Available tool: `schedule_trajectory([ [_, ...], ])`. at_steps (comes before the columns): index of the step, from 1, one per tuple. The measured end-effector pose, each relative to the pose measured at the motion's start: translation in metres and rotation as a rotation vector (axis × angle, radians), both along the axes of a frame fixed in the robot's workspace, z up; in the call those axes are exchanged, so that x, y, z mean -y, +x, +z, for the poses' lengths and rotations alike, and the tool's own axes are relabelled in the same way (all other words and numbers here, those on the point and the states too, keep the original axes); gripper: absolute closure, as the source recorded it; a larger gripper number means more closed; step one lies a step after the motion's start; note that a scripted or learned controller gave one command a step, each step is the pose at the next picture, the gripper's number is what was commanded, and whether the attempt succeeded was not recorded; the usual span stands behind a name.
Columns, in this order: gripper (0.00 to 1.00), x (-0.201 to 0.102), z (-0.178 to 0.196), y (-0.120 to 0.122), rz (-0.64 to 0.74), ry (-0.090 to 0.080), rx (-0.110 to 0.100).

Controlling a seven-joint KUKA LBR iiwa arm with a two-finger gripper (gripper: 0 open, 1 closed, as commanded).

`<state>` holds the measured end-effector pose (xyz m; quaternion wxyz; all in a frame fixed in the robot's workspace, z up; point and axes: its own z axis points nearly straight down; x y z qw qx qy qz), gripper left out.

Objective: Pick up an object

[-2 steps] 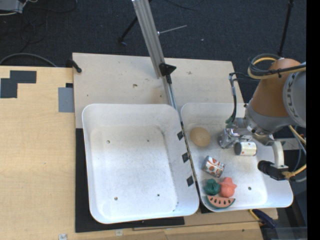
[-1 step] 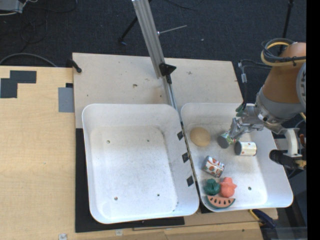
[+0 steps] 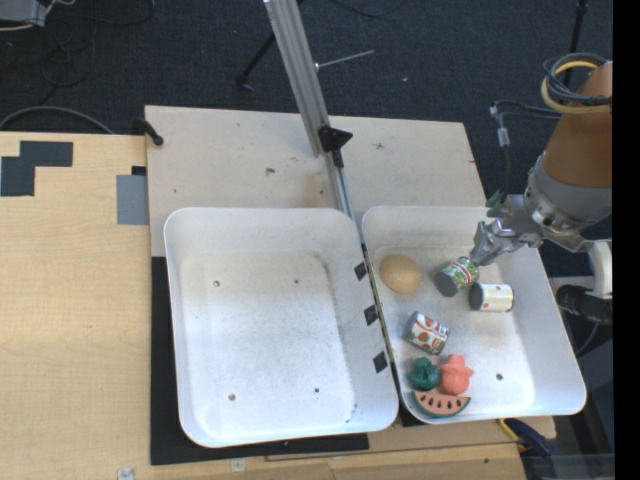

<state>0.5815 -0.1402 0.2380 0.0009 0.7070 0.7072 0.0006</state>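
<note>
My gripper (image 3: 486, 242) hangs over the right bin (image 3: 560, 368), reaching in from the right on the grey arm with its orange band. Just below and left of it lies a small green-labelled can (image 3: 459, 274) on its side, very close to the gripper tip; whether they touch is unclear. A white cylinder (image 3: 492, 296) lies beside the can. Further left rests a tan rounded object (image 3: 400, 273). Nearer the front lie a red-and-white can (image 3: 427, 333), a dark green toy (image 3: 424, 373), a salmon-red toy (image 3: 456, 373) and a watermelon slice (image 3: 441, 404).
The left bin (image 3: 190, 238) sits beside the right one, with a row of black clips (image 3: 368, 313) along the shared rim. A slanted aluminium rail (image 3: 305, 78) rises behind the bins. Wooden bench surface lies to the left.
</note>
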Motion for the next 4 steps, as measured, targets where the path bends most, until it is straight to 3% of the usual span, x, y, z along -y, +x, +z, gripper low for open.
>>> schedule_trajectory([
  [3, 1.00, -0.159, -0.011, 0.004, 0.003, 0.003, -0.010],
  [4, 1.00, -0.205, -0.006, 0.009, 0.003, 0.001, -0.004],
])
